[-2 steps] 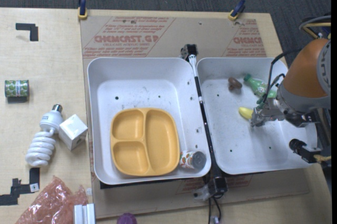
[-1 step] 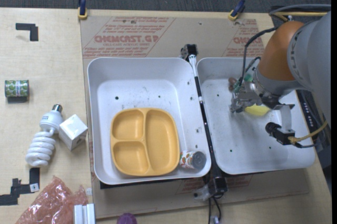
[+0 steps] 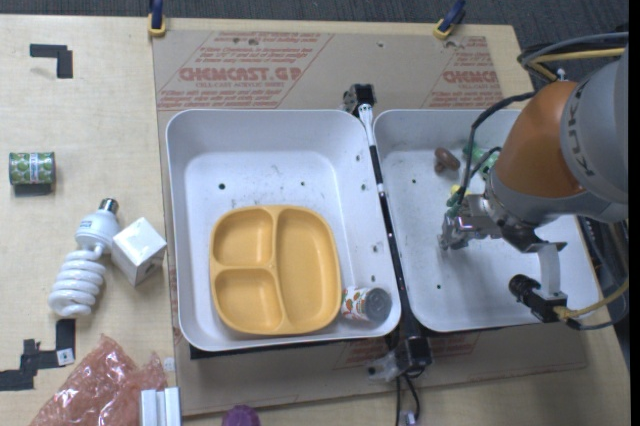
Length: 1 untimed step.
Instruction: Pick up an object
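The object nearest the gripper is a small brownish lump lying in the right bin, near its rear wall, with a small green item just beside it; both are too small to identify further. The gripper is positioned low over the right bin's floor, forward of the brownish lump and apart from it. The jaw opening cannot be determined: the fingertips appear as a small metallic cluster, and the wrist and orange band of the arm overhang them. No object can be confirmed between the fingers. The left bin contains a yellow three-compartment tray, lying flat toward the front, and a small can on its side in the front right corner, just beside the tray. On the bench to the left of the bins lie a spiral light bulb, a white cube, a green can and a pink mesh bag, all well apart from the gripper.
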### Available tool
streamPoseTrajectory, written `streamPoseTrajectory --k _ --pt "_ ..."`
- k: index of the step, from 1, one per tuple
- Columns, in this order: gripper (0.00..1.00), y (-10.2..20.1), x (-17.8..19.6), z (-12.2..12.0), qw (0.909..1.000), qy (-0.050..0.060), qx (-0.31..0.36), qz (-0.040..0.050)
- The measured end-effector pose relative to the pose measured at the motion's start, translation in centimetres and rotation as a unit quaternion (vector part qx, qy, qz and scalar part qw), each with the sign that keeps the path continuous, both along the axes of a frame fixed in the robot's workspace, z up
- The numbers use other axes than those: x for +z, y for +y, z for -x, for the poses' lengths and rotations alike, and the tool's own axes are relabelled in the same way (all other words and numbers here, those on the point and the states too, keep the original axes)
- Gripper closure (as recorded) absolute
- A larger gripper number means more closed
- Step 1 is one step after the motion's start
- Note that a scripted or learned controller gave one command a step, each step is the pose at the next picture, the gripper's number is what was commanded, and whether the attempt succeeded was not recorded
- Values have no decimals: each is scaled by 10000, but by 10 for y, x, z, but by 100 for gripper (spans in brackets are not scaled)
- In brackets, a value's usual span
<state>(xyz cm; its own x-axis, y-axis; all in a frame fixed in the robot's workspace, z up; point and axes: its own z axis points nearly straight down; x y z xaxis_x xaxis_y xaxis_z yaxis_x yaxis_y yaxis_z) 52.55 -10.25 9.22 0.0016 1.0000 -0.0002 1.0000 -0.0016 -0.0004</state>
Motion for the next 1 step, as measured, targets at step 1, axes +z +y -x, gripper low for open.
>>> streamPoseTrajectory --k 1 --pt "0 -43 18 -76 10000 -6 20 6"
